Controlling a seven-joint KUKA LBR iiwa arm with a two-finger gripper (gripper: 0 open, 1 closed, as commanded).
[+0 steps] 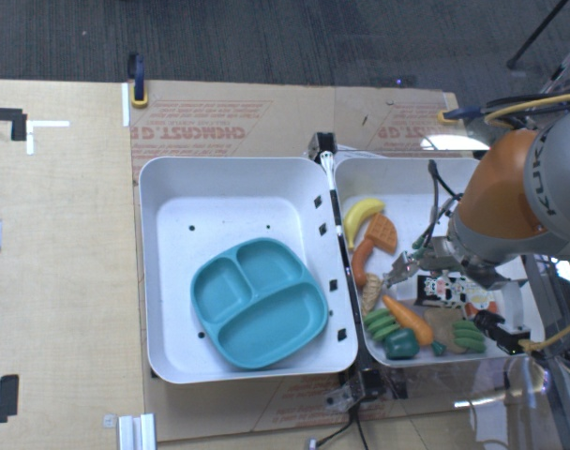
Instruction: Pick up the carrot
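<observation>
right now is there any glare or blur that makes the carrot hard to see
In the camera view the carrot is sharp and evenly lit, with no glare on it; a bright reflection sits on the cardboard beyond the right bin; the gripper area is cluttered and shaded by the arm, so small detail there is hard to read.

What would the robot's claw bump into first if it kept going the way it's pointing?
Probably the orange carrot. The claw points down and left into the right white bin, and the carrot lies just below its tip. Depth is hard to judge, so it could touch the pale food piece beside it instead.
</observation>
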